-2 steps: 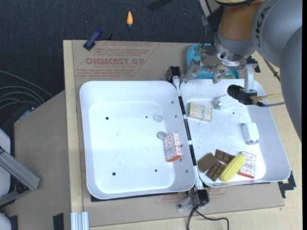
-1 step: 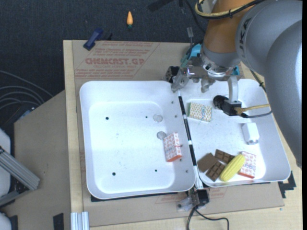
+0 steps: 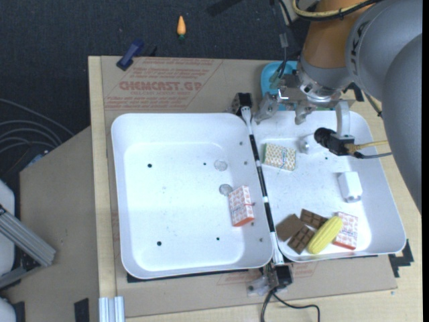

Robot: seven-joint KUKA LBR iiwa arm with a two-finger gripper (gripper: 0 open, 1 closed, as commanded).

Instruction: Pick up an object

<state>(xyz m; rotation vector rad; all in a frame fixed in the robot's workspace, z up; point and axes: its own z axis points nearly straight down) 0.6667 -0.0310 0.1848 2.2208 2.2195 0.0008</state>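
Objects for picking lie mostly in the right bin [image 3: 385, 200]: a patterned packet [image 3: 279, 157] near its left wall, a small white block [image 3: 350, 185], and a corn cob [image 3: 324, 234] resting on chocolate pieces [image 3: 298, 229]. The gripper [image 3: 305, 109] hangs over that bin's far edge, holding nothing I can see; its opening is hidden. I would go for the packet, which lies apart from its neighbours, and descend straight down with the jaws spread past its short sides.

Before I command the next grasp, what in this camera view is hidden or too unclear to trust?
- Hand: whether it is open or shut, masked by the wrist above it.
- Teal object behind the right bin: partly covered by the arm, identity unclear.
- Chocolate bar: partly under the yellow corn.
- Label print on the small box in the left bin: too small to read.
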